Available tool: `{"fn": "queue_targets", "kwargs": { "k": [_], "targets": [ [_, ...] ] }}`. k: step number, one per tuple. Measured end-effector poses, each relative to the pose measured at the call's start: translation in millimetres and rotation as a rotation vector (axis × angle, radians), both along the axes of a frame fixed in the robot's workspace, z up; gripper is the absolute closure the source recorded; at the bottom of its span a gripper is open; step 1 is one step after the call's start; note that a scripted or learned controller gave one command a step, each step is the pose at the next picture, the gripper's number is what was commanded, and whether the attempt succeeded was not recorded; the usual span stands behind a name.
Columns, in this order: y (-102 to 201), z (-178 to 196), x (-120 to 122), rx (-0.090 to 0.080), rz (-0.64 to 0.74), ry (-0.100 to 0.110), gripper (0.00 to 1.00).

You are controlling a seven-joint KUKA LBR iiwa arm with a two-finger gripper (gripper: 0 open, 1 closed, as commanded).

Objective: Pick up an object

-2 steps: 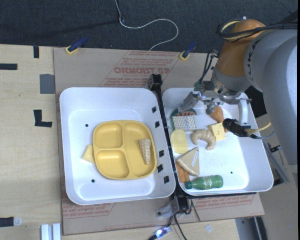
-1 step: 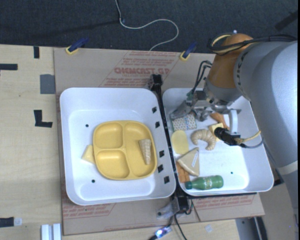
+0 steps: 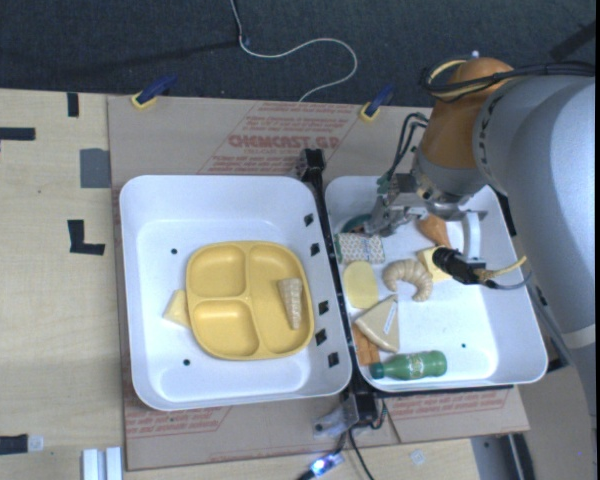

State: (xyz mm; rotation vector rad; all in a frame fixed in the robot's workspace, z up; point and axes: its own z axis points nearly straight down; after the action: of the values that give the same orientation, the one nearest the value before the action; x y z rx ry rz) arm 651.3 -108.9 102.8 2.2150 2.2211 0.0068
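The grey arm with the orange band is reached in from the right, and its end effector (image 3: pixel 388 213) is lowered into the upper-left part of the right-hand shallow white bin (image 3: pixel 515 338). Whether its fingers are apart or together cannot be told, since the wrist hides them. Nothing is seen held.

Candidate objects are crowded just below it: a checkered grey-and-white patterned piece (image 3: pixel 361 247), a pale yellow oval piece (image 3: pixel 360 285), a tan croissant-shaped toy (image 3: pixel 411 274), an orange toy piece (image 3: pixel 433 230), a pale wedge-shaped toy (image 3: pixel 382 323) and a green plastic bottle (image 3: pixel 410 366) lying on its side near the front wall. The checkered piece appears to be the nearest, though this is judged from a poor angle.

The step would be done well if a single object were centred between the fingers, the neighbours and the bin wall were kept clear, and the lift were made straight up.

In the left-hand white bin (image 3: pixel 145 368), a yellow divided plastic tray (image 3: pixel 235 303) is set, with a tan cone-shaped toy (image 3: pixel 292 301) in one compartment.

On the brown cardboard sheet (image 3: pixel 180 133) over the counter, red print is visible; it seems to read "CHEMCOAT", but the letters are faint.
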Motion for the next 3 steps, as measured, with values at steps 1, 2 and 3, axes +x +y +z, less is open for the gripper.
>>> {"fn": "queue_targets", "kwargs": {
  "k": [1, 2, 3],
  "targets": [
    [-1, 63, 5, 0.0, -0.001, 0.001, 1.0],
    [0, 117, 5, 0.0, -0.001, 0.003, 1.0],
    [55, 128, -9, 0.003, 0.004, 0.007, 1.0]
  ]
}}
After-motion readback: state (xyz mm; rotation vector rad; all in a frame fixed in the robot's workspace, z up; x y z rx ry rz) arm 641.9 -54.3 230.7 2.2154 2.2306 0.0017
